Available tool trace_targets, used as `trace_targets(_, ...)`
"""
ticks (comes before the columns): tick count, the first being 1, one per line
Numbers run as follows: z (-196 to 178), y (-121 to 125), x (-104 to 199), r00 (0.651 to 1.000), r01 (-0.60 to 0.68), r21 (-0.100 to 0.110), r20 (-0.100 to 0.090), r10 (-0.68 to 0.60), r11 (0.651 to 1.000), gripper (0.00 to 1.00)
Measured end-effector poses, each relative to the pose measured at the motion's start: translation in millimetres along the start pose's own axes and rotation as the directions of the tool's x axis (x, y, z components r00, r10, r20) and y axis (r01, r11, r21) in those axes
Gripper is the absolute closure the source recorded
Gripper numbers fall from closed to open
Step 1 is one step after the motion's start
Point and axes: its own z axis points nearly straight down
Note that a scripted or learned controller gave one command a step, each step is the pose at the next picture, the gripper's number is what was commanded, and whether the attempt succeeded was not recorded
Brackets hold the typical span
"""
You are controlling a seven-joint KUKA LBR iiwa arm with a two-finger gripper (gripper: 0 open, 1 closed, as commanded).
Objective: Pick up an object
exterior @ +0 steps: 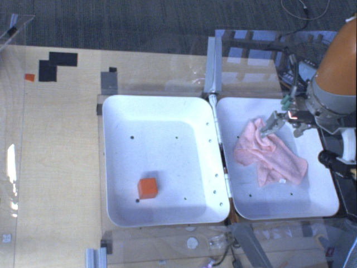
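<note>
Arm (340, 66) comes in from the right, orange band above the wrist, and sits over the right bin (329, 205). Tool (271, 126) is down at the upper edge of the pink cloth (270, 155), fingertips touching or right against the fabric; can't tell whether the fingers are spread or pinching, they're too small and blend into the folds. Cloth lies crumpled in the middle of the right bin, flat on the floor of it, one lobe toward the divider and one toward the near right corner. Left bin (117, 149) holds a small orange block (148, 188) near its front edge, well apart from the tool. Both bins sit side by side on the wooden surface (56, 177).
</note>
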Motion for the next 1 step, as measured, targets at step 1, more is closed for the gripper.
trace_targets(1, 84.2, 37.9, -0.6, 0.998, 0.066, 0.0, 0.0, -0.066, 0.998, 0.0)
